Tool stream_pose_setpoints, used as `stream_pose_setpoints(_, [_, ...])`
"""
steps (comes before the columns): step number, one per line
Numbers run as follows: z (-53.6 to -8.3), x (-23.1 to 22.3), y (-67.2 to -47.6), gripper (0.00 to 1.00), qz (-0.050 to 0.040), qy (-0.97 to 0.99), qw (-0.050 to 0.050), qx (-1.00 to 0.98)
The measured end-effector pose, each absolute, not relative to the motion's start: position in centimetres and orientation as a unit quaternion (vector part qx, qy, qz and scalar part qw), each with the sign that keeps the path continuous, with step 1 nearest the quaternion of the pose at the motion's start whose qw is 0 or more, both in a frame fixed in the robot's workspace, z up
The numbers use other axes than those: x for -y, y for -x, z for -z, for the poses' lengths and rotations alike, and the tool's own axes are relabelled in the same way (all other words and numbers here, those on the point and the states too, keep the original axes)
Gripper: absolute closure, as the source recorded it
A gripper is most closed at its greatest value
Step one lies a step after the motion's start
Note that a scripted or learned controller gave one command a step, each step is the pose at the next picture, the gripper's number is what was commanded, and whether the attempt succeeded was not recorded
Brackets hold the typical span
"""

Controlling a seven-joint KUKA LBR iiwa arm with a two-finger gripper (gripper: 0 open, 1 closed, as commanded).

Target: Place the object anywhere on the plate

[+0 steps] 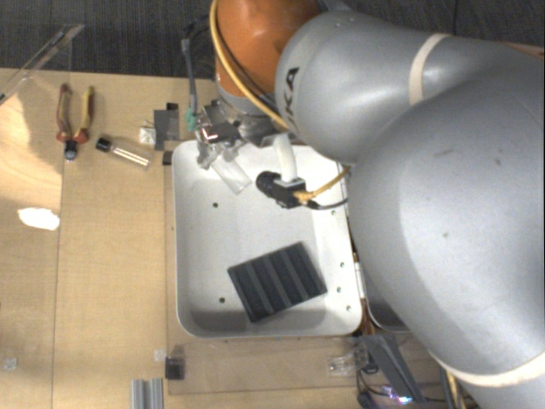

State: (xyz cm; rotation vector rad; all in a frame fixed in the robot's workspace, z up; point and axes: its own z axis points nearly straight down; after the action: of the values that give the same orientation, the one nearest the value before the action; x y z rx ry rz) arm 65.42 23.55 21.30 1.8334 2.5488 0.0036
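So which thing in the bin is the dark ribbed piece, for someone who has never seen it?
Start at the white bin under the grey arm. Near its front edge lies a dark ribbed rectangular slab, flat and slightly rotated. Nothing else in the bin is so large, dark and grooved.

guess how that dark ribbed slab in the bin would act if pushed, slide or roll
The dark ribbed slab lies flat on the white bin floor, so it would probably slide, not roll. Its straight edges suggest it is stiff.
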Motion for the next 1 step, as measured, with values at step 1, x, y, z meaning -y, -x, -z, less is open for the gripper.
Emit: stream_pose_setpoints(1, [-21.32,-23.56,-65.42,0.0,-0.0013,-0.584,0.001,-0.812])
